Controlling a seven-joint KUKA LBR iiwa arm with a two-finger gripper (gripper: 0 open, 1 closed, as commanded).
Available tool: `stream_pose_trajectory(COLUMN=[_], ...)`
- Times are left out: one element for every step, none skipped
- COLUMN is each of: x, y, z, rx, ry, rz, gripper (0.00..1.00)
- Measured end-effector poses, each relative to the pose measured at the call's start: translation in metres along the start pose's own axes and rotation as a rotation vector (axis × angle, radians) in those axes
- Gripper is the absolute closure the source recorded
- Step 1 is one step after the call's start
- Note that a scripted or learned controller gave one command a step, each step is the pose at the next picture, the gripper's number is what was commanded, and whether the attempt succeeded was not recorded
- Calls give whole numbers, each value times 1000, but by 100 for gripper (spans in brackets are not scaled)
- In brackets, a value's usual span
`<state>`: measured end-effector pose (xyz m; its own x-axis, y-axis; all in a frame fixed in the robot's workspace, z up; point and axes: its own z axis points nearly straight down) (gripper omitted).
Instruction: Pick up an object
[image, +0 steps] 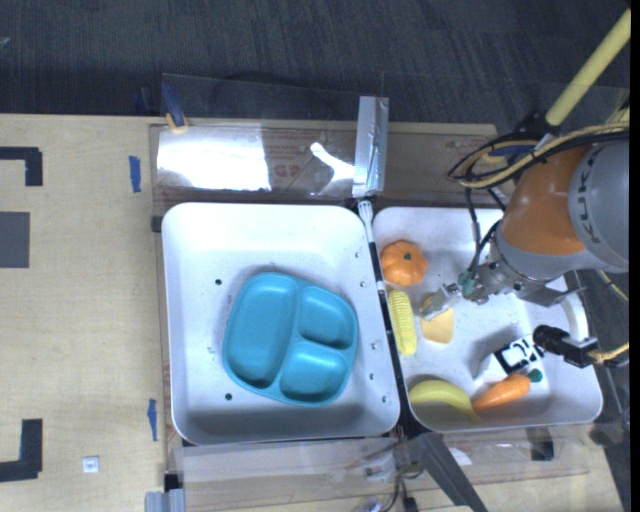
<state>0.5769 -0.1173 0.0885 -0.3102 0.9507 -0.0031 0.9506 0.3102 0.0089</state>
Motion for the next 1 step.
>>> stream_pose_trajectory(x=[20], y=[-10], z=[1], rx=[4], ry=[0], rz=[-27], gripper=[0])
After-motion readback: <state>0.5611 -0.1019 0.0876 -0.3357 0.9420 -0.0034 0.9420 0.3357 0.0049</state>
